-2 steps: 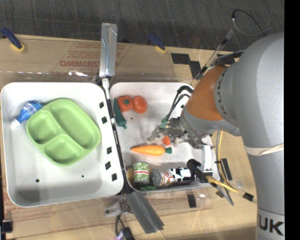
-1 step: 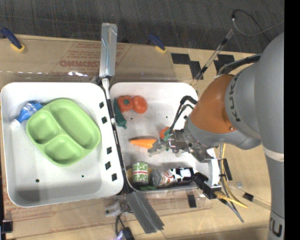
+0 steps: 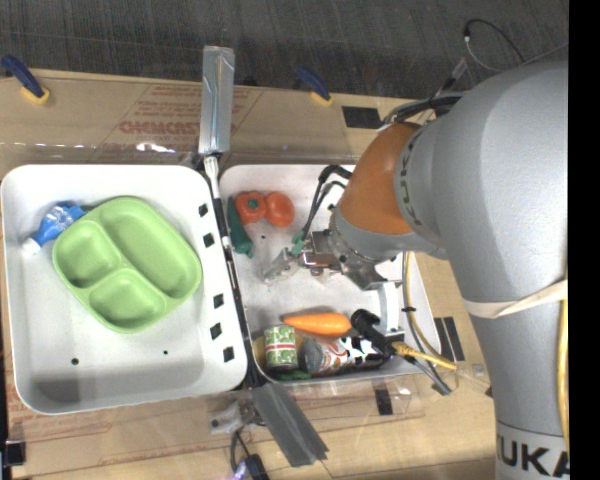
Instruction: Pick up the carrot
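The carrot [image 3: 318,322] is orange and lies on its side near the front of the right bin [image 3: 310,183], just behind a green can [image 3: 280,347]. My gripper [image 3: 282,264] hangs over the middle of that bin, behind and a little left of the carrot and apart from it. Its silvery fingers [image 3: 274,268] point left and stand open with nothing between them. The grey arm with its orange band reaches in from the right and hides the bin's right side.
Two orange-red round pieces [image 3: 264,208] and a dark green item [image 3: 238,234] lie at the back left of the right bin. A black-and-white item [image 3: 346,356] sits beside the can. The left bin [image 3: 40,378] holds a green divided plate [image 3: 126,263] and a blue object [image 3: 56,220].
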You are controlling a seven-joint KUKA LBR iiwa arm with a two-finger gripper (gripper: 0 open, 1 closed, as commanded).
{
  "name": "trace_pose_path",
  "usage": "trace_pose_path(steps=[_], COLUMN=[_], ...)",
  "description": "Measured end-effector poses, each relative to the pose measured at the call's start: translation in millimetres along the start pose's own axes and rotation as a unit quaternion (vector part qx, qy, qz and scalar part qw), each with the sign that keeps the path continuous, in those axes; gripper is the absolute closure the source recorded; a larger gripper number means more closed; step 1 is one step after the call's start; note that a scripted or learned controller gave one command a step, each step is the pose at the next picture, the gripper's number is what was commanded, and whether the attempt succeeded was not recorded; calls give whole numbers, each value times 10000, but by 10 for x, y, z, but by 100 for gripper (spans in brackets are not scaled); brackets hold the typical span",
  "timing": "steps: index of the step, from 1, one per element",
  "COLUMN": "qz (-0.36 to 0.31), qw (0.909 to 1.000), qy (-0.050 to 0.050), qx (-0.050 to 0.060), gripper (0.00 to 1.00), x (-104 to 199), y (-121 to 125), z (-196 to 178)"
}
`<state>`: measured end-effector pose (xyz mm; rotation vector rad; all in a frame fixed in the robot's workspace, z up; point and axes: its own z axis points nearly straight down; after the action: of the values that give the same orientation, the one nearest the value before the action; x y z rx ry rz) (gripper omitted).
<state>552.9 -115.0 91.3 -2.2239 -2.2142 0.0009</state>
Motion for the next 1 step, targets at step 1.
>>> trace_pose_path(steps=[1], qz=[-539], qw=[9985], qy=[-9], qx=[-10], gripper=[0], x=[-188], y=[-370], z=[-951])
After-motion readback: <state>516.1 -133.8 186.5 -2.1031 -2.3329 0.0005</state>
